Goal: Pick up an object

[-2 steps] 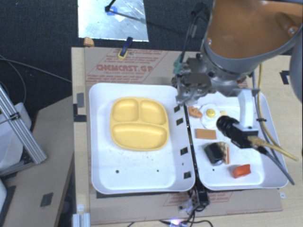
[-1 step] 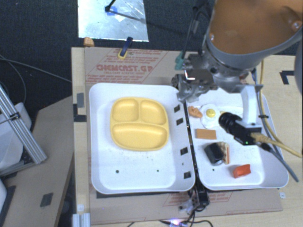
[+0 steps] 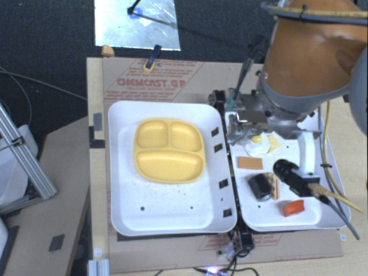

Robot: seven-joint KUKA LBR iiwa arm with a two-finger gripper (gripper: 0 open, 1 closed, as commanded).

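Note:
The right bin (image 3: pixel 322 214) holds several small items. A white and yellow piece (image 3: pixel 256 146) lies near its back left, with a pale yellow bit (image 3: pixel 273 144) beside it. In front of those lie a flat orange-brown slab (image 3: pixel 250 163), a black block (image 3: pixel 260 186) and, nearer the front right, a red-orange block (image 3: pixel 293 207). My gripper (image 3: pixel 240 126) hangs low over the back left corner of the right bin, just behind the white and yellow piece. The orange-banded wrist hides what lies further back in that bin.
The left bin (image 3: pixel 132 211) carries a yellow divided plate (image 3: pixel 169 150) in its middle. The wall between the two bins (image 3: pixel 229 171) runs right beside the gripper. A shiny metal sheet (image 3: pixel 137 15) lies behind the bench.

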